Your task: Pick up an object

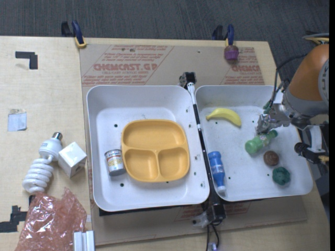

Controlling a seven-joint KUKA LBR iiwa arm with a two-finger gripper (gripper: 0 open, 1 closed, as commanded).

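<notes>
my gripper [265, 125] low in right bin [246, 192], right above green bottle [257, 143] | jaw opening: cannot tell | bottle looks light, smooth plastic, slippery | best hold: across narrow neck

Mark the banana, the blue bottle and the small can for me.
banana [225, 115]: camera view, right bin, middle of its curved body.
blue bottle [215, 167]: camera view, right bin's left edge, on its label.
small can [113, 161]: camera view, left bin beside the yellow tray, on its side.
</notes>
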